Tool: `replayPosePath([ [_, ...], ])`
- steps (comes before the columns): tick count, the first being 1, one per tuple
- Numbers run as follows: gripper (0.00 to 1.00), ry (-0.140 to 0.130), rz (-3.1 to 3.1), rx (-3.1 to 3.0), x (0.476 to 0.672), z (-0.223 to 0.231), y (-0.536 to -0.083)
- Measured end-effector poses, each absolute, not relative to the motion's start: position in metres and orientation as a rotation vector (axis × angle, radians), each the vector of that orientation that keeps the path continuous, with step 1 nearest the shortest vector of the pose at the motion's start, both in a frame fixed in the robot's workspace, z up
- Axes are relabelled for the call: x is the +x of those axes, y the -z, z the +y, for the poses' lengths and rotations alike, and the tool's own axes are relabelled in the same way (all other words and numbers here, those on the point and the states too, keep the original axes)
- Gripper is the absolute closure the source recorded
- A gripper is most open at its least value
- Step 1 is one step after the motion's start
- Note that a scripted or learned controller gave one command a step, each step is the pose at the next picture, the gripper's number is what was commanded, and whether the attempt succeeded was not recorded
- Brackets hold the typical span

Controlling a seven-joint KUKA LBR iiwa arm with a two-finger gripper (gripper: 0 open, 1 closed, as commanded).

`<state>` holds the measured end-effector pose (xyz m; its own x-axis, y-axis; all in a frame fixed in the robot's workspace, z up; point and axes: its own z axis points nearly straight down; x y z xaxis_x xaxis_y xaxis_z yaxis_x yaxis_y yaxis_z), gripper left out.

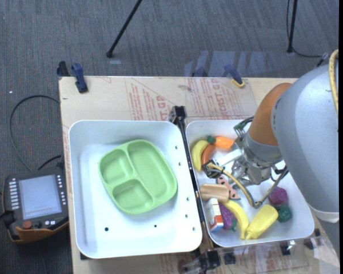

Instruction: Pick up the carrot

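The carrot point(223, 142), orange with a small green top, lies in the right bin point(300, 233) near its back wall, beside a yellow banana point(198, 151). My gripper point(233, 173) hangs low over the middle of that bin, a little in front of the carrot and apart from it. The grey arm and its orange band point(263, 124) come in from the right and hide the bin's back right part.
The left bin point(86, 233) holds a green divided plate point(138, 176). The right bin's front is crowded: a tan block point(214, 193), a red and white carton point(214, 216), a second banana point(238, 213), a yellow squash-like toy point(262, 220), purple grapes point(279, 196) and a green piece point(284, 213).
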<state>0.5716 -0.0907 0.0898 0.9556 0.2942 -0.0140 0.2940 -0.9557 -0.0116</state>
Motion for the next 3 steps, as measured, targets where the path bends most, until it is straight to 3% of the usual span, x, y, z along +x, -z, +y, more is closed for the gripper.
replayPosePath([
  [1, 0.0, -0.015, -0.466, -3.1, 0.574, -0.092, -0.093],
  [2, 0.0, -0.018, -0.309, -3.118, 0.508, -0.084, -0.084],
  [3, 0.0, -0.011, -0.354, -3.116, 0.567, -0.098, -0.086],
])
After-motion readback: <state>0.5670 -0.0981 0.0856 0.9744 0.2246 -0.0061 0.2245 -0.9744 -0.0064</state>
